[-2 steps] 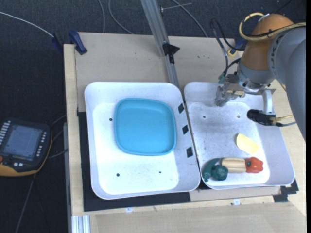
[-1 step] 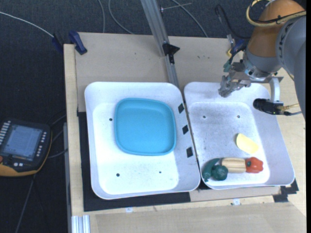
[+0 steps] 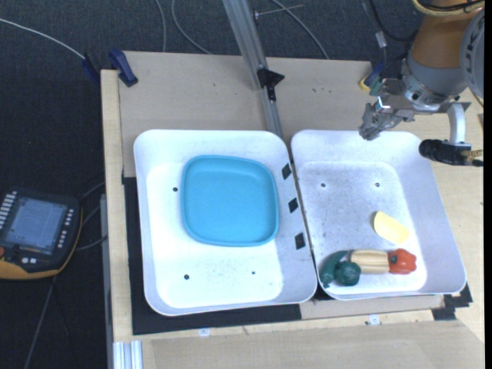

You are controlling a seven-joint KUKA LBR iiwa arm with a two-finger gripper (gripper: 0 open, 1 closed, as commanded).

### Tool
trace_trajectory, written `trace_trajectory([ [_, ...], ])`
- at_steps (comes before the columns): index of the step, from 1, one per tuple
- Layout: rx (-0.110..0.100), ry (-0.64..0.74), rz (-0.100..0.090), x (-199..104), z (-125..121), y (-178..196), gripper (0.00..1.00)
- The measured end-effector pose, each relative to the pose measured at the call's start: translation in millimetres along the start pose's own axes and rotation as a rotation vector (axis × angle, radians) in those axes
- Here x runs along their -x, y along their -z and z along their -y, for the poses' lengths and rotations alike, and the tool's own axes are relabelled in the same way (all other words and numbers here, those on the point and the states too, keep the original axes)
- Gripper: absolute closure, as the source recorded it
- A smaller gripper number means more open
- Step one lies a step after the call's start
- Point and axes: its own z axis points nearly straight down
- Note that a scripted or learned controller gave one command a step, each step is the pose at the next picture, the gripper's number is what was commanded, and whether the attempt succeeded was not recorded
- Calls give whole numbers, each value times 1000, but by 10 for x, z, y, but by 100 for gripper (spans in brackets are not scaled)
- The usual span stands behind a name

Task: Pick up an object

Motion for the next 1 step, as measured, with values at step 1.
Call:
trace_trajectory([
  [1,-5,0,-1,-2,-1,-82,100],
])
